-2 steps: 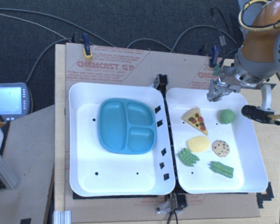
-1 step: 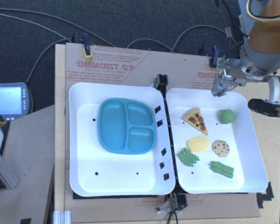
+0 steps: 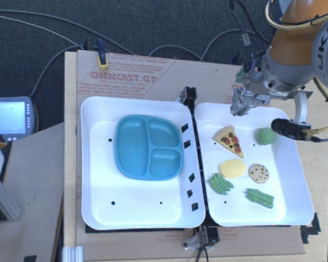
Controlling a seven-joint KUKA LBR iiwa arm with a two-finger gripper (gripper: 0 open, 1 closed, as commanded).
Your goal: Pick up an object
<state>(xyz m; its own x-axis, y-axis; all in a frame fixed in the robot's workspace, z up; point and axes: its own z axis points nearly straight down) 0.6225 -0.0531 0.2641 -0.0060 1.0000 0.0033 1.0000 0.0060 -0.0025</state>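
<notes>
1. The hand hangs over the far edge of the right bin, above the toy food and not touching any of it. From this angle I can't tell how it's set, and nothing shows in its grip.
2. All the pickable stuff sits in that right bin: a pizza slice nearest the hand, a green ball just right of it, then a yellow piece, a cookie, a bumpy green veggie and a green bean pod toward the near side.
3. They're spread apart, mostly not touching, which I'd guess is deliberate so each one can be grabbed cleanly. The yellow piece and the veggie are the closest pair.
4. The left bin carries a blue divided plate, likely the drop spot.
5. My read: the pick hasn't started, and the pizza slice looks like the easiest target.
6. Surroundings: both bins sit on a pale wood bench with red print on the board behind them, dark carpet with loose cables beyond, and a small screen off to the left.
</notes>
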